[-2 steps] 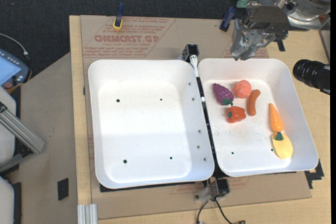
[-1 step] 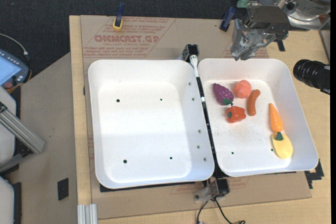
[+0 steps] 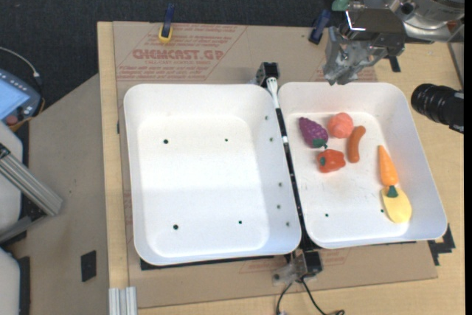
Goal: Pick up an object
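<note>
Right bin: purple grapes and pink ball near the far wall, grapes to the ball's left; orange sausage just right of them; red pepper below the grapes; carrot further right with a yellow pear touching its near end. Left bin: plain white floor with four dark dots. Gripper: raised over the right bin's far rim, apart from every item, nothing seen in it; how far the fingers are parted cannot be told.
</note>
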Robot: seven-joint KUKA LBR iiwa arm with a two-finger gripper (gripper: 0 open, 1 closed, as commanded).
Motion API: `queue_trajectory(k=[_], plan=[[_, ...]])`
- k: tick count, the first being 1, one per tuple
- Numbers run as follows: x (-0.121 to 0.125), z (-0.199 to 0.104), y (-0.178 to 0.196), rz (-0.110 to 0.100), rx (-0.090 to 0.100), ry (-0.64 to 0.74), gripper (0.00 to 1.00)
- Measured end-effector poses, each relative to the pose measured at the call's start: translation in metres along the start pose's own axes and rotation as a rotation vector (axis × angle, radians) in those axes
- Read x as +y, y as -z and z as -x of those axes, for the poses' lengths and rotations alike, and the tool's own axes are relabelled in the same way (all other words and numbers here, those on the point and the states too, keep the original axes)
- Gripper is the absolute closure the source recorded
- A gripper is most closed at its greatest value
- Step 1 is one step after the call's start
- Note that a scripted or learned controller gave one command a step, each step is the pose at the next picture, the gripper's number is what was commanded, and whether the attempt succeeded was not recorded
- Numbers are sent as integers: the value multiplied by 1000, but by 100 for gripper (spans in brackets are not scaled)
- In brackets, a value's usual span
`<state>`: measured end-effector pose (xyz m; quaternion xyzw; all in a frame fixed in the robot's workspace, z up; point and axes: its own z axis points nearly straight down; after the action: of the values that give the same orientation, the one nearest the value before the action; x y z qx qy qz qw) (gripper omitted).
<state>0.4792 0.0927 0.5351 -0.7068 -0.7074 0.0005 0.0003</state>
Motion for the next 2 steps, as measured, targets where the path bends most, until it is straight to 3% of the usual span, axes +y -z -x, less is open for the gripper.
queue_trajectory(k=[2], plan=[[3, 0, 0, 2, 0, 0, 100]])
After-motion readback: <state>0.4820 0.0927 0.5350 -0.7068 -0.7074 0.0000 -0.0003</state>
